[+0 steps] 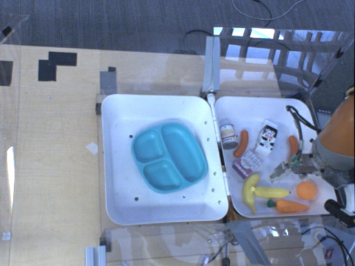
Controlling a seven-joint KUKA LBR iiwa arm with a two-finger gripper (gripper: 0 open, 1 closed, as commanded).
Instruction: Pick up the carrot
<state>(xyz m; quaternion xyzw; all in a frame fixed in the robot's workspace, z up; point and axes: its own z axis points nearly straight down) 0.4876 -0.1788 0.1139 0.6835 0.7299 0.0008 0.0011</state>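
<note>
Carrot [292,206] lies near the bin's front edge, just below the open, empty gripper [283,170].

The arm [339,133] comes in from the right side of the camera view, and the orange band above its wrist is the biggest part of it that can be seen. Below the band there is a grey section, which leads to the left toward the gripper [281,172]. The gripper is stretched out almost flat, pointing to the left and a little downward (its metal end looks thin and shiny). A black cable makes a loop above the wrist. If the gripper's end is spread or closed, the view is too small to tell.
</note>
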